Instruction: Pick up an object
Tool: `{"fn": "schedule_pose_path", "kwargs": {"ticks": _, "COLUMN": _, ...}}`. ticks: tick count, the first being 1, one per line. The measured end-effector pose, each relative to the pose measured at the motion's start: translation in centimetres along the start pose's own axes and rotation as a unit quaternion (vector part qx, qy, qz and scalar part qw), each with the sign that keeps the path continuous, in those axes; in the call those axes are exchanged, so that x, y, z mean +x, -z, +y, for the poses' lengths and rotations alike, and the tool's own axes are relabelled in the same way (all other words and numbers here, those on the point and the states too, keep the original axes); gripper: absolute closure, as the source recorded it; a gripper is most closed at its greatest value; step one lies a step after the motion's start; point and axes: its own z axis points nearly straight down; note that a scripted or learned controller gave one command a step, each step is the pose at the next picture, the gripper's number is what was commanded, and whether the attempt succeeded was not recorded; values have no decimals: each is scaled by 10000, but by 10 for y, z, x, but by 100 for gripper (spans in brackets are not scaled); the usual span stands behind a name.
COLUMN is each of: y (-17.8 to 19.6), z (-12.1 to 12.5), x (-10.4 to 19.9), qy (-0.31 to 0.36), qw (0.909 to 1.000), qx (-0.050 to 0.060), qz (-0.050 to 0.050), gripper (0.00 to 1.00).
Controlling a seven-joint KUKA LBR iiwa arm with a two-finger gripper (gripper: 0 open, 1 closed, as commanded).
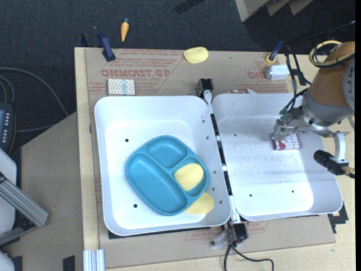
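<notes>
Bench (141, 72), board-topped, carries two shallow white bins side by side. Left bin (113, 123) holds a blue divided tray (152, 176), set on a diagonal; a yellow lump (189, 175) sits in one small compartment, a second yellow piece (201, 205) lies just off the tray's lower corner on the bin floor.

Right bin (265, 191): the arm (330, 92), grey and orange, reaches in from the right, wrist over the upper right part.

Gripper (281, 130) is low over the bin floor. Just below and slightly right of it lies a small red-and-white packet (286, 143), flat, its long axis running roughly left-right. Packet is touching or nearly touching the gripper tip; I cannot tell which.

Whether the gripper is released or clenched cannot be made out from here. Nothing visibly grasped.

Judgement: packet is the likely target; the gripper seems a shade too far toward the bin's far edge to straddle it.
</notes>
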Motion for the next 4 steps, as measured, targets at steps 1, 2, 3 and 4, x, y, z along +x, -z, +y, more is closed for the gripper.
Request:
{"fn": "schedule_pose_path", "kwargs": {"ticks": 1, "y": 17, "z": -19, "x": -39, "qy": -11, "qw": 10000, "qx": 71, "qz": 4, "gripper": 100}}
{"fn": "schedule_pose_path", "kwargs": {"ticks": 2, "y": 54, "z": 12, "x": -26, "qy": 1, "qw": 10000, "qx": 60, "qz": 10, "gripper": 100}}
{"fn": "schedule_pose_path", "kwargs": {"ticks": 3, "y": 53, "z": 11, "x": -26, "qy": -1, "qw": 10000, "qx": 72, "qz": 11, "gripper": 0}}
{"fn": "schedule_pose_path", "kwargs": {"ticks": 4, "y": -12, "z": -5, "x": 2, "qy": -5, "qw": 10000, "qx": 41, "qz": -5, "gripper": 0}}
